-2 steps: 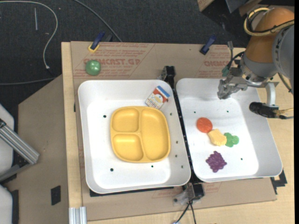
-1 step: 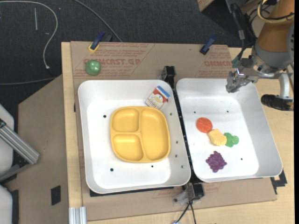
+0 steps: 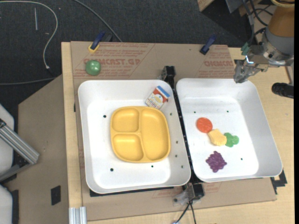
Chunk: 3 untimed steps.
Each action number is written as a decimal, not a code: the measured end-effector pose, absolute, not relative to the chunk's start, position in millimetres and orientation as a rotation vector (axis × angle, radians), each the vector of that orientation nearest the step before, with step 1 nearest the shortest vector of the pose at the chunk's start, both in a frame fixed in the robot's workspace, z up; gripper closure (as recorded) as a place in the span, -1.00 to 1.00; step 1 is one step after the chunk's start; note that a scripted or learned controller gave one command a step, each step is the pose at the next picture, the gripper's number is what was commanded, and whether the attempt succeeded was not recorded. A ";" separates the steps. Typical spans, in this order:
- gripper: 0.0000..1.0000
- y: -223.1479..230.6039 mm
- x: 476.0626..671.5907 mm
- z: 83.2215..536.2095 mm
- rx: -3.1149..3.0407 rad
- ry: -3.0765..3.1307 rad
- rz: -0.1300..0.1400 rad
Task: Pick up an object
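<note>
Gripper (image 3: 240, 76) hangs over right bin's (image 3: 261, 107) back-right corner, claw state unreadable; orange piece (image 3: 204, 124) sits mid-bin, most separated from its neighbours, so target it, descend centred, fingers clear of yellow piece (image 3: 216, 136).

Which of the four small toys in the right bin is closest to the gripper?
The orange round one, uppermost of the cluster; yellow, green and purple lie farther from the gripper.

A single fixed camera is looking down at a slant on the desk (image 3: 140, 50) from above, taking in both white bins, the left bin (image 3: 91, 125) and the right bin (image 3: 257, 120), whole. It is sitting fairly far back, probably beyond the near edge, also catching dark floor (image 3: 140, 8) behind.
</note>
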<state>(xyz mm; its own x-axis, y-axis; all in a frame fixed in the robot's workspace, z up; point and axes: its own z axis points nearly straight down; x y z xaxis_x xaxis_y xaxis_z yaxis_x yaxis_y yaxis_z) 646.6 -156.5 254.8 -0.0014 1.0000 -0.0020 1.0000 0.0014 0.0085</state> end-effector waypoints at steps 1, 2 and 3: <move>1.00 -104.2 651.9 242.3 2.217 2.229 0.000; 1.00 -60.0 645.0 236.1 2.219 2.229 -0.001; 1.00 -5.0 650.3 241.0 2.215 2.229 0.004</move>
<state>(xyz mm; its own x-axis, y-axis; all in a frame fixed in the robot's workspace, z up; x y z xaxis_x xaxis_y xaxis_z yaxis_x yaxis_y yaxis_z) 650.3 -5.0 241.0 -0.0064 1.0000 0.0023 1.0000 0.0064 0.0016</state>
